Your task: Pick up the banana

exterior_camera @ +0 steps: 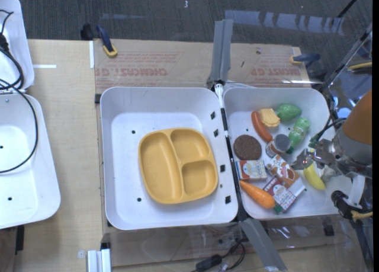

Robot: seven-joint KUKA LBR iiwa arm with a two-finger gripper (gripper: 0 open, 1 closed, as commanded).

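Tabletop (65,57), right bin (323,208): banana (313,176) lies just beside my end effector (312,157), toward the near rim; grip state indiscernible.

A: What colours lie beside the carrot (257,193)?

B: The carrot is orange; the banana (313,176) to its right is yellow. Above them sit a dark brown patty (247,146) and green vegetables (289,111).

A: And left of the carrot?

B: A mustard-yellow divided plate (177,165) in a white bin (112,164).
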